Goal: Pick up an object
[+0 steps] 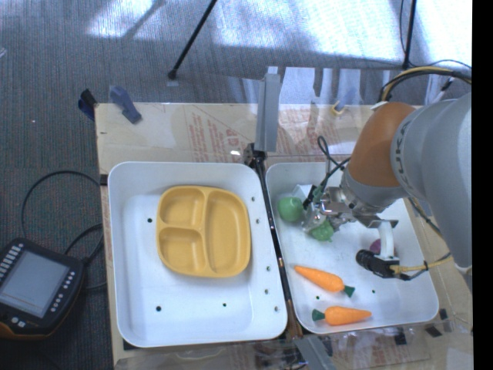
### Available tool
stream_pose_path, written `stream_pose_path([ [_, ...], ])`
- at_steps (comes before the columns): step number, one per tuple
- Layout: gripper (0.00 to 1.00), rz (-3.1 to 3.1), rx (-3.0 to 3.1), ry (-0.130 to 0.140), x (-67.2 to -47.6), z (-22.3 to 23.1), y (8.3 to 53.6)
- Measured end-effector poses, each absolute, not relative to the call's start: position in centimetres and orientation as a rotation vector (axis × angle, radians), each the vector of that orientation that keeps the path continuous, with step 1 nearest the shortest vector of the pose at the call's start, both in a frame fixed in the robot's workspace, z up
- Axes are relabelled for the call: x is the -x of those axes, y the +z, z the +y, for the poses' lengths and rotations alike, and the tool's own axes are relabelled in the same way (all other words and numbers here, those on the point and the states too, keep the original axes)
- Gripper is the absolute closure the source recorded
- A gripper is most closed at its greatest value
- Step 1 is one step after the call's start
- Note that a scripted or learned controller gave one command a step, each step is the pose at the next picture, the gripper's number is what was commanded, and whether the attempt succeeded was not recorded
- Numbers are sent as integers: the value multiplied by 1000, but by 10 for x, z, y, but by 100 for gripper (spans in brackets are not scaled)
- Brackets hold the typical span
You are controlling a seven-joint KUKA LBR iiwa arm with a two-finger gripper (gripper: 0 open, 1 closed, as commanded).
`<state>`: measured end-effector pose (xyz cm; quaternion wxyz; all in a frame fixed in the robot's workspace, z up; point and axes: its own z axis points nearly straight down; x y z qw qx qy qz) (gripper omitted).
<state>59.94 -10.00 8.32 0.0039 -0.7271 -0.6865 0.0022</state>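
Observation:
My gripper [322,213] reaches down into the upper left part of the right bin [416,241]. It sits directly over a small green object [323,231], which pokes out just below it. A second, rounder green object [290,208] lies just to the gripper's left, near the bin's wall. Two orange carrots with green tops lie toward the front of this bin, one in the middle [320,279] and one near the front edge [343,314]. A small purple thing [375,247] is partly hidden behind the arm's hardware.
The left bin [139,299] holds a yellow divided plate [204,230]. A black fitting [376,263] with a cable hangs off the arm over the right bin. A grey post [267,114] stands behind the divide between the bins.

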Motion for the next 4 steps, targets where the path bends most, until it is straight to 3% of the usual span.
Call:
stream_pose_path([
  [1, 100, -2027, 2405, -6, -613, -77, 215],
  [2, 0, -2021, 2398, 10, -610, -77, 208],
  [3, 0, -2049, 2369, 14, -613, -128, 174],
  [4, 0, -2089, 2336, 7, -602, -133, 83],
])
